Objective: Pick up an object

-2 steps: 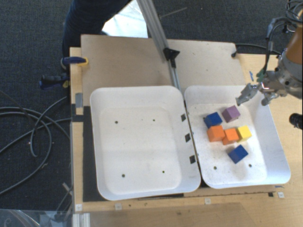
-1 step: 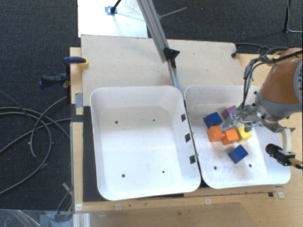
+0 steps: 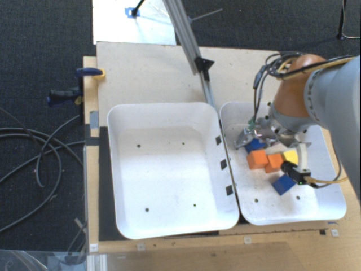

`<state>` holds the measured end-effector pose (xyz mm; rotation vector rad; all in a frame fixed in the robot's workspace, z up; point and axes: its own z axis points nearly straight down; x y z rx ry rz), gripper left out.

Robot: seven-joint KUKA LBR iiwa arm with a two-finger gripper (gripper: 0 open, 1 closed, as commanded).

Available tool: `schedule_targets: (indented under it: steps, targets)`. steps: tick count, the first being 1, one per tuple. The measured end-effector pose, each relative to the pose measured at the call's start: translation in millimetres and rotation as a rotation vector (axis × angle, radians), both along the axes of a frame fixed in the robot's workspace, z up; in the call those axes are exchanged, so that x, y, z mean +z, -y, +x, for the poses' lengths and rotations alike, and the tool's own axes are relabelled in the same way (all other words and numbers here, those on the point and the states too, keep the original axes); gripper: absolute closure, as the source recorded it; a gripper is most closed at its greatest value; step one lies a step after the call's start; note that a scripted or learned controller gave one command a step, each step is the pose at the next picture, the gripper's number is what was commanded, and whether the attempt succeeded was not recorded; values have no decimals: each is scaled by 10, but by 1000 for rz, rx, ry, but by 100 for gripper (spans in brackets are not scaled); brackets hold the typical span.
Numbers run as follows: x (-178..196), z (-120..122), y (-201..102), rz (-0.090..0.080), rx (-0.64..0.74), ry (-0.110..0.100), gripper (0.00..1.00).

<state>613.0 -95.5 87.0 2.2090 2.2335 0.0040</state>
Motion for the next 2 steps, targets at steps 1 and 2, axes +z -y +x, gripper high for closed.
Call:
schedule_targets:
  steps: [1, 2]
  targets:
    - [145, -5, 38, -2, -4, 2, 100]
    - [1085, 174, -808, 1, 3, 8, 100]
